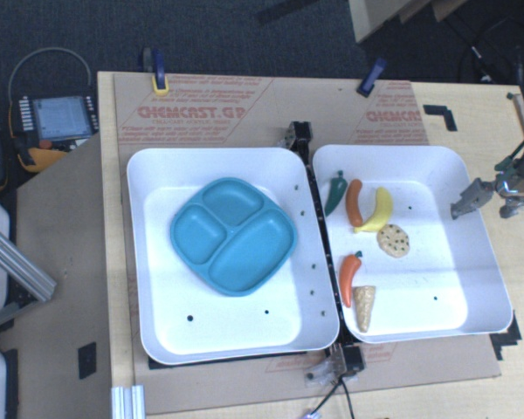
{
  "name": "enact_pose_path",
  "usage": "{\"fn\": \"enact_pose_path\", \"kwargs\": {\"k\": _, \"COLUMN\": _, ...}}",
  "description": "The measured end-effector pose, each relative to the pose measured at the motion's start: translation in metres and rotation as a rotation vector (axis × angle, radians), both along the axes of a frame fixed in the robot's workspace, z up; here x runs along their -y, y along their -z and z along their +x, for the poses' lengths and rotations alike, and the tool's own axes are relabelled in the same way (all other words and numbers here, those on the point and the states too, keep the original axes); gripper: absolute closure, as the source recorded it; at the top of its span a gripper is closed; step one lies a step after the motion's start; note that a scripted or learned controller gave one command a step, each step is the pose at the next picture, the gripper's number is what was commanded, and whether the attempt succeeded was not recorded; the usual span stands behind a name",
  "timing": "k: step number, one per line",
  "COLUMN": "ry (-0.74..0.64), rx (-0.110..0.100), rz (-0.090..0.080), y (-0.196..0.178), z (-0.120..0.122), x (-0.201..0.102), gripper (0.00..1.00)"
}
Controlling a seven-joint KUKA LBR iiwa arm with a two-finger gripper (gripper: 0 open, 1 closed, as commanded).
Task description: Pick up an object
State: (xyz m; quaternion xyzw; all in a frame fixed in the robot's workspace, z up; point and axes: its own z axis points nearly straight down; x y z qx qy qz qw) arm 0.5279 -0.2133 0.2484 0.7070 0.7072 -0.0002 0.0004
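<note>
The right bin (454, 321) holds several toy foods along its left side. A green pepper (334, 193), an orange sausage (355, 203) and a yellow banana (379, 212) lie near the top. A speckled cookie (393, 240) sits below them, then a carrot (349, 277) and a beige cone-shaped piece (364, 306). My gripper (489, 197) hangs over the right rim of this bin, well to the right of all the foods and touching none of them.
The left bin (148, 260) carries a blue divided plate (234, 235). A black divider with clamps (299, 134) runs between the bins. The bench's cardboard surface (244, 103) surrounds both bins. A pendant with a screen (59, 117) lies off the bench at far left.
</note>
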Motion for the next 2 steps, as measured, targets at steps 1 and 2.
{"fn": "enact_pose_path", "kwargs": {"k": 1, "ry": 0.001, "rx": -0.005, "rz": 0.002, "y": 0.043, "z": 0.0, "x": 0.004, "gripper": 0.0}}
{"fn": "enact_pose_path", "kwargs": {"k": 2, "ry": 0.001, "rx": -0.007, "rz": 0.004, "y": 0.106, "z": -0.003, "x": 0.0, "gripper": 0.0}}
